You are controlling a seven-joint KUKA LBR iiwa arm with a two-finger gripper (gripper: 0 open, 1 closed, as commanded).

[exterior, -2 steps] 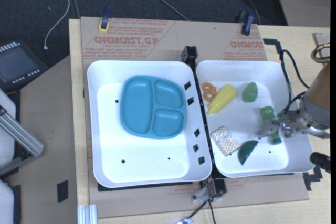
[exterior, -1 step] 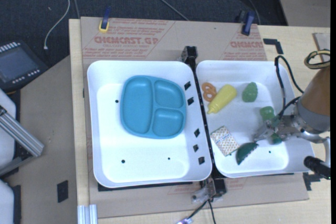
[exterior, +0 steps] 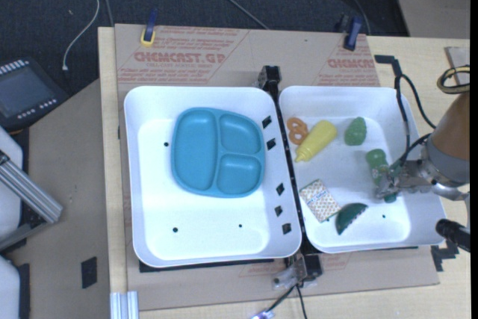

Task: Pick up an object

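Camera view: gripper (exterior: 386, 187) low in right bin (exterior: 388, 97), near its right wall, finger state unclear. Green block (exterior: 375, 158) just above it; dark green piece (exterior: 349, 216) below-left; bare floor between.

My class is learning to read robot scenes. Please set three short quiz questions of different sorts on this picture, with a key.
1. True or false: the blue divided plate lies in the right bin.
2. Which lies nearest the end effector? A pretzel B small green object C yellow bottle
3. Fill in: the patterned packet lies beside a dark green ____.

Key: 1 false (left bin); 2 B; 3 wedge.
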